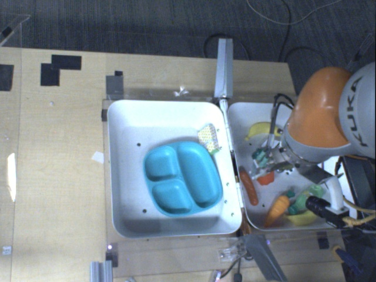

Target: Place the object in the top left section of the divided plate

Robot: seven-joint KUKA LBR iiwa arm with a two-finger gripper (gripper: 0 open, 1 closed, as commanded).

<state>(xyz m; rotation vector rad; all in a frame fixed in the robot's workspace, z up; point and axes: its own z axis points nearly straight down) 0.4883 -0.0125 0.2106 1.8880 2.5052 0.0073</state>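
A blue divided plate (183, 177) lies in the left white bin (126, 157), with two small sections on its left and one long section on its right. My gripper (265, 162) reaches down into the right bin (238, 128), low over a small red piece (266, 179) and a teal-green bit (259, 155). A red-brown sausage (249, 187) lies just left of it, along the bin's left wall. The grey and orange wrist (317, 110) hides much of the right bin.
A yellow corn-like piece (207, 136) rests in the left bin beside the plate's upper right edge. The right bin also holds a banana (259, 129), a carrot (277, 208), a green item (306, 201) and a yellow item (302, 218). A metal divider post (223, 69) stands between the bins.
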